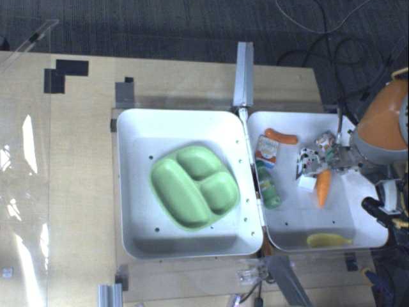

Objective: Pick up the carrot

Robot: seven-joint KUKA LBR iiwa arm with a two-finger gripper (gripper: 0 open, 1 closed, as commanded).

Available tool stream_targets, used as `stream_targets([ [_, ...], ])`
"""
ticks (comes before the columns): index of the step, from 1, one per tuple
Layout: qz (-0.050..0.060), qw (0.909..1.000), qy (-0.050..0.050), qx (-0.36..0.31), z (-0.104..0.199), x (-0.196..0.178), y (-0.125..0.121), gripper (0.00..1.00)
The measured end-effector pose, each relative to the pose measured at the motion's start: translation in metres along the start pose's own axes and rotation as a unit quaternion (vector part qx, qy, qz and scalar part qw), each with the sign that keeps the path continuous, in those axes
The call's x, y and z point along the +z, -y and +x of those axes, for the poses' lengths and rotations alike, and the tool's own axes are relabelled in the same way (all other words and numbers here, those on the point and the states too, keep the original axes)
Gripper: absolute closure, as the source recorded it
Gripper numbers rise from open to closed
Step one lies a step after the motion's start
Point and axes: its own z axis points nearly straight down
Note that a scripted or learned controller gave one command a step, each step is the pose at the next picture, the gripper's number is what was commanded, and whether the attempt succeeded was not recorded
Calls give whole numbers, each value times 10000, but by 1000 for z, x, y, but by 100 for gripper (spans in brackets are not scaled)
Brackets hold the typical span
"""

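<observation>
Carrot (pixel 324 187), orange and tapered, lies in the right-hand white bin (pixel 287 235), right of centre in the frame, its thick end uppermost and its tip pointing down toward the lower edge. At its thick end sits the gripper (pixel 329 158), a cluster of dark and pale metal parts reaching in from the right; the arm (pixel 383 123), with its orange band and grey wrist, fills the right edge of the frame above that bin. Whether the jaws stand wide or narrow cannot be told from this angle, nor whether they touch the carrot. Just left of the carrot rests a small white block (pixel 307 183), with a black-and-white spotted item (pixel 310 158) above it. Further left, along the bin's inner wall, lie a small printed pouch (pixel 267 150) and a green bottle (pixel 268 190), and a sausage (pixel 281 136) sits near the bin's upper edge. A banana (pixel 328 240) lies along the lower rim. In the left-hand white bin (pixel 137 171), at the frame's centre, rests a pale green divided tray (pixel 195 185).
</observation>
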Motion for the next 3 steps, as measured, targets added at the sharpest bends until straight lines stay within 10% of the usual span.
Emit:
stream_targets([
  [1,238,9996,-123,-32,14,-47,14,0],
  [3,46,9974,-126,-702,7,0,0,0],
])
